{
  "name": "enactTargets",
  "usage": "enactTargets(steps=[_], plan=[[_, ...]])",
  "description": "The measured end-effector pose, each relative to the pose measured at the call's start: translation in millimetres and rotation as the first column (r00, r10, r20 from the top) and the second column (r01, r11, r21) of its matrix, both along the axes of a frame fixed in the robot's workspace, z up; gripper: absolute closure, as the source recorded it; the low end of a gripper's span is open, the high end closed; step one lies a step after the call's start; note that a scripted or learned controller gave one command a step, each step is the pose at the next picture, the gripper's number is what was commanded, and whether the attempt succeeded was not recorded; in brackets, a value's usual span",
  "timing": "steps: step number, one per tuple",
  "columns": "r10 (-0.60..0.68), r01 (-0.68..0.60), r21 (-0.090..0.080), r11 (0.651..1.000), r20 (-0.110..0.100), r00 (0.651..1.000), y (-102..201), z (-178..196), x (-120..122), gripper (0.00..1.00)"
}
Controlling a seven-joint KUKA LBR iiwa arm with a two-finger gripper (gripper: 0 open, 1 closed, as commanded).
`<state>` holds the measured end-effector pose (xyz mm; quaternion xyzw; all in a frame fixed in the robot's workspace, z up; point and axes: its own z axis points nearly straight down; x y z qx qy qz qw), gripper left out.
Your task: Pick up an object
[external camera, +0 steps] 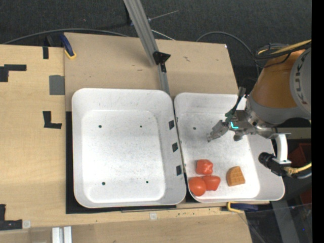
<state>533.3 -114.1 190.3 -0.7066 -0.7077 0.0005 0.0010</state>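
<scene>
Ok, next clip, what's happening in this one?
The arm reaches in from the right, its gripper over the right bin with nothing visibly held. Three red pieces and an orange-brown block lie clustered near that bin's front edge, apart from the gripper. No pick has been made yet.

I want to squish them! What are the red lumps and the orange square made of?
The red lumps look like soft foam or rubber: matte, rounded, no shine. The orange square looks spongy or like toy plastic, with a dull, ridged top. The look alone cannot settle it.
</scene>
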Motion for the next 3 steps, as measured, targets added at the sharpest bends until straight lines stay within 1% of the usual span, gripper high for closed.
enactTargets(steps=[1, 2, 3], plan=[[-0.001, 0.001, 0.000, 1.000, -0.004, 1.000, -1, -44, 1, 0.00], [-0.001, 0.001, 0.000, 1.000, -0.006, 1.000, -1, -98, -1, 0.00], [0.001, -0.001, 0.000, 1.000, -0.002, 1.000, 0, -85, 1, 1.00]])
